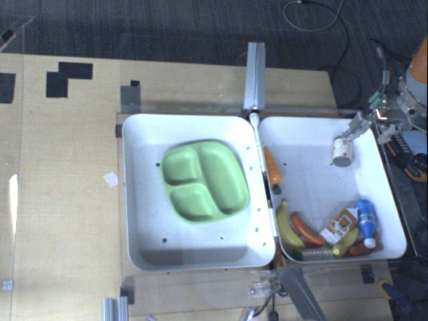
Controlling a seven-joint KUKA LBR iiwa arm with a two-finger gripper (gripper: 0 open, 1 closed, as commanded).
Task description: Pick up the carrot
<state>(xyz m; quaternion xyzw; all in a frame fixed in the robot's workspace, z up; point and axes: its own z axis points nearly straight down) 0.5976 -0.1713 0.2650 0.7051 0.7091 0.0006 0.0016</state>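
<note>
Not yet picked up: carrot (271, 167) lying along the left wall of the right bin (314, 126), near the divider. Gripper (342, 154) hanging over the same bin's far right corner, well apart from the carrot, nothing visibly held; open or closed, impossible to tell. Left to do: reaching across, grasping, lifting

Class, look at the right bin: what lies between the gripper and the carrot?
In the camera view, bare white bin floor separates the gripper from the carrot by the bin's left wall.
</note>
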